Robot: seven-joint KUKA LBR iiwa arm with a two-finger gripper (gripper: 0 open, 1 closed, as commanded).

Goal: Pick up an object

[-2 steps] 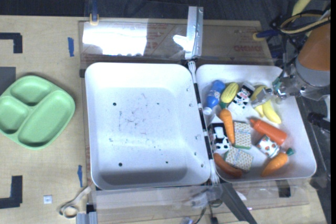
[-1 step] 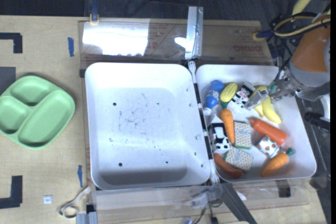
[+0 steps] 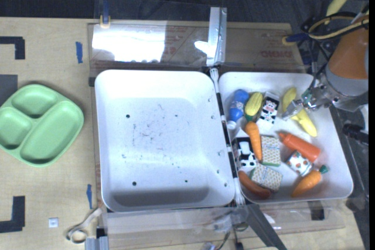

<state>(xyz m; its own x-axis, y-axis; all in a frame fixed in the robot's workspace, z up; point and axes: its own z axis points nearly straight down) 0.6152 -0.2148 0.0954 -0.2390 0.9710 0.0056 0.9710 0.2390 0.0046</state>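
The end effector (image 3: 299,104) hovers at right of frame above the banana (image 3: 306,120) in the right bin (image 3: 343,178); its opening cannot be told. Nothing looks lifted yet.

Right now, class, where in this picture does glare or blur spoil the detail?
In the camera view, glare whitens the clear panel behind the left bin; the tool, over the right bin, looks soft and blurred; the toys there stay fairly sharp, like the carrot.

Faint red print on cardboard (image 3: 272,50), possibly unreadable.
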